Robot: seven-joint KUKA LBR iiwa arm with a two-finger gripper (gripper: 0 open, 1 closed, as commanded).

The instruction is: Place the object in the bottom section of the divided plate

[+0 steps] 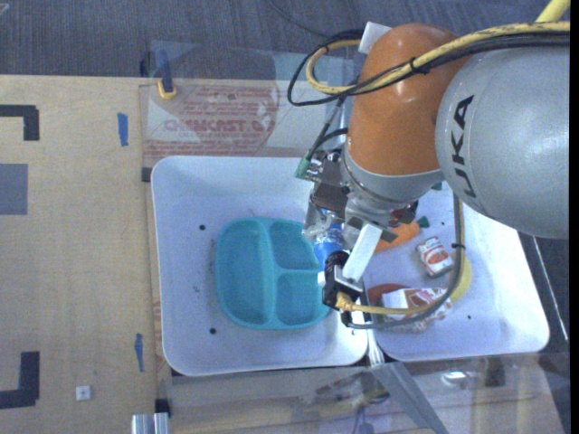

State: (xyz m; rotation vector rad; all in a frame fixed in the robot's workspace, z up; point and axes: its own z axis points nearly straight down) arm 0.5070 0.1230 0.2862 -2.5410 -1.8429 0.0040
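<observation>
A teal divided plate (237, 283) lies in the left white bin (181, 206), with one long section on its left and two smaller ones on its right. My gripper (331, 253) hangs over the plate's right rim, near the wall between the two bins. A small blue and clear object (327, 239) shows right at the gripper, above the plate's right edge. The wrist hides whether that object is held.
The big grey and orange arm (407, 125) covers much of the right bin (507, 315). In that bin lie an orange item (404, 233), a small red and white item (435, 256) and a red and white packet (404, 297). A yellow cable (398, 311) loops beneath the gripper.
</observation>
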